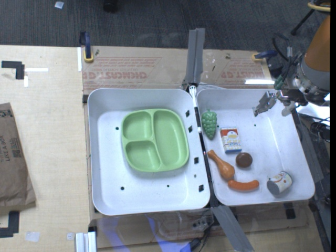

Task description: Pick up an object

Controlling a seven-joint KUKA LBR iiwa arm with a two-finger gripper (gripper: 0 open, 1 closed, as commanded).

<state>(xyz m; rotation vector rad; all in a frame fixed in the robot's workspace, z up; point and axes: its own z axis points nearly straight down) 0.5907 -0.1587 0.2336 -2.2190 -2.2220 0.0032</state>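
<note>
Poised above the far right corner of the right bin (294,140), the two-finger metal pincer (275,103) hangs with its fingers spread apart and nothing between them; its grey wrist and orange band reach in from the right edge.

Nearest the camera in that shallow white bin lie an orange sausage-shaped toy (243,185) and, just to its right, a small white cup with a grey rim (280,183) tipped on its side. Slightly farther back sit a tan drumstick-shaped toy (222,165), its thick end nearly touching the sausage, and a round brown ball (244,160) just beside it. Beyond these a small white and orange carton (230,139) lies flat, and a green bunch of plastic grapes (209,123) rests against the bin's left wall. All of these objects lie well apart from the pincer.

A second shallow white bin (105,193) on the left holds a pale green three-compartment plate (155,139) near its middle.

Behind both bins, brown cardboard (136,75) with red lettering covers the bench.
</note>
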